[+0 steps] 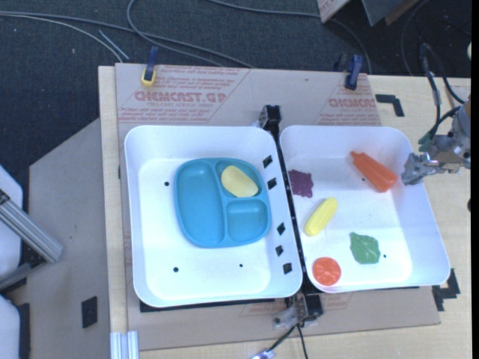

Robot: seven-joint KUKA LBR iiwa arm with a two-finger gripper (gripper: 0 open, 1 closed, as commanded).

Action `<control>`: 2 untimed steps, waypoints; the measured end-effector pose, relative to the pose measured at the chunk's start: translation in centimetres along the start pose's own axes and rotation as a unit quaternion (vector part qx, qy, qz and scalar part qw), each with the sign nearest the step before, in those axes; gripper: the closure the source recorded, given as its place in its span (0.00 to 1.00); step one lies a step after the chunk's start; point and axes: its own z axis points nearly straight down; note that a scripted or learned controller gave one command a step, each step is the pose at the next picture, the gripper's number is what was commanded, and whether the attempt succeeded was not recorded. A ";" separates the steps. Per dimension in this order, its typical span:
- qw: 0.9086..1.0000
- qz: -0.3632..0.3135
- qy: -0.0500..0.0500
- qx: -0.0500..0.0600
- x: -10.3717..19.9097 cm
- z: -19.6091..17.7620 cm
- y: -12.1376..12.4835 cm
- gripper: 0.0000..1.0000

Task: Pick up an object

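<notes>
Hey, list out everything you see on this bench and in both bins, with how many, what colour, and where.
Bins: 2, white, side by side on the bench.
Divided tray: 1, blue, left bin.
Lemon-like piece: 1, yellow, tray's upper right compartment.
Carrot: 1, orange, right bin, upper right.
Purple piece: 1, right bin, upper left.
Corn cob: 1, yellow, right bin, middle.
Green piece: 1, right bin, lower right.
Tomato-like round: 1, orange-red, right bin, bottom edge.
Clamps: 2, blue and yellow, board's top edge.
Hand: 1, grey, right bin's right rim, beside the carrot.

1. one fixed camera looks down at a slant from above the bench (224, 88).
2. it stands far enough back to take in both white bins (150, 275), with dark floor at frame top.
</notes>
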 end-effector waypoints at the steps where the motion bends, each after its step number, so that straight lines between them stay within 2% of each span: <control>1: 1.000 -0.003 0.002 0.003 6.0 -0.5 1.1 1.00; 2: 1.000 -0.003 0.002 0.002 11.4 -1.1 1.9 1.00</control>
